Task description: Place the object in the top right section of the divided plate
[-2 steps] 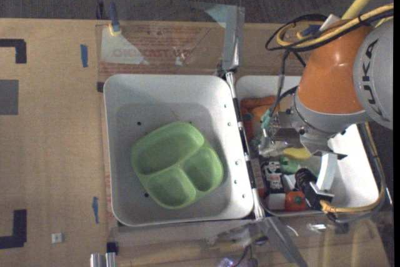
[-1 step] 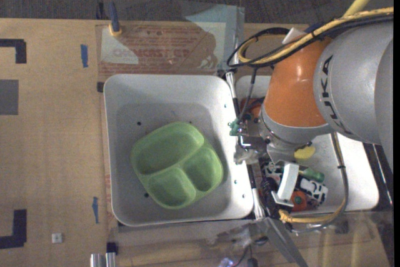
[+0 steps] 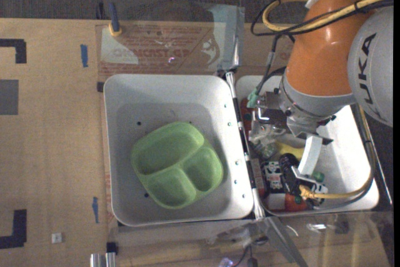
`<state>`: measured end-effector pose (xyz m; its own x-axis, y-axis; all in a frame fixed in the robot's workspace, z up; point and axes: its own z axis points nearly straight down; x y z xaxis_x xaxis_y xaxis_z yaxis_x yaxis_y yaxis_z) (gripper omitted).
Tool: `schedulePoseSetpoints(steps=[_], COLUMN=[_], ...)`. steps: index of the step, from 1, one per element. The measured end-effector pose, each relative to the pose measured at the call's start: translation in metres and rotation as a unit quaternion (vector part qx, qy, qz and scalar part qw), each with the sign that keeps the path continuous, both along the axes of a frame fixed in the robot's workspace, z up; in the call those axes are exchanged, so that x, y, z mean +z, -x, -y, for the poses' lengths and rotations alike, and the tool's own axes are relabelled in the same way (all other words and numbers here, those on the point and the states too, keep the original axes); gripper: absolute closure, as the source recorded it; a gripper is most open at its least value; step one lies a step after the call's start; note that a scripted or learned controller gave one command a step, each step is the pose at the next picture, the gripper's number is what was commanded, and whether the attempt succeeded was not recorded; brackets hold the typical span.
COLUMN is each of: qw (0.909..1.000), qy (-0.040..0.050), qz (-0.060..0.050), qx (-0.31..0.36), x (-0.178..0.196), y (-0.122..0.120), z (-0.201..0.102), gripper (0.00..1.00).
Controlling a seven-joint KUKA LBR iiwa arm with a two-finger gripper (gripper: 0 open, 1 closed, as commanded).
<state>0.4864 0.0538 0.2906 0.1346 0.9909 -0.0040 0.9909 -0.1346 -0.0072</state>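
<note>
Black letters reading "UKA" run up the grey arm, well to the right of the left bin; the start of the word is out of sight. Just behind that bin, a sheet bears red print, too blurred to read.

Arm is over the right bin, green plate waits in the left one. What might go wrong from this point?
1. The small mixed objects lie crowded in the right white bin by the gripper, so it may take the wrong one or none.
2. The green plastic divided plate sits askew in the left white bin, so a release could land in the wrong section.
</note>
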Motion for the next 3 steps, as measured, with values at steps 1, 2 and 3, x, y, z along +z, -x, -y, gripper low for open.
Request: schedulePoseSetpoints(steps=[1, 2, 3], qw=[0.9995, 1.0000, 0.9999], qy=[0.0006, -0.0001, 0.0000], qz=[-0.002, 0.000, -0.001], qx=[-0.031, 0.010, -0.012], x=[-0.104, -0.120, -0.084], y=[0.009, -0.029, 0.008], z=[-0.079, -0.043, -0.056], gripper=[1.00, 1.00, 1.00])
